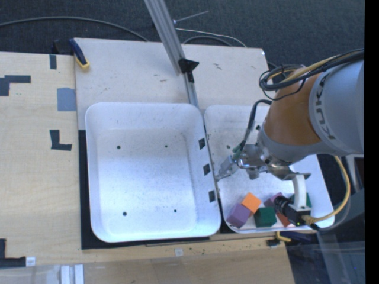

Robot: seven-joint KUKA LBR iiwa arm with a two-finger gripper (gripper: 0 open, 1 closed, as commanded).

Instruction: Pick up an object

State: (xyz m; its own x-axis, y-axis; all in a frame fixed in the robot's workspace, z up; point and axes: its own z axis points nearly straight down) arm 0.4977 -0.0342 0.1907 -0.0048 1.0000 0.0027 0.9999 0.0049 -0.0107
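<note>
Several small blocks — orange block (251, 202), purple block (238, 215), green block (265, 217) — cluster in the right bin's (225, 123) near corner. They look light, rigid; grip opposite flat faces. The gripper (228, 167) hovers just beyond them — whether spread or pressed together, I cannot tell.

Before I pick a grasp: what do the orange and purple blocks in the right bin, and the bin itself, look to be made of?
Orange block: matte, crisp-edged, evenly coloured; probably foam or painted wood, can't tell which.
Purple block: same flat, dull look, likely the same material.
Right bin: smooth white moulded plastic by its rounded rim, with dark speckles and scuffs.
</note>
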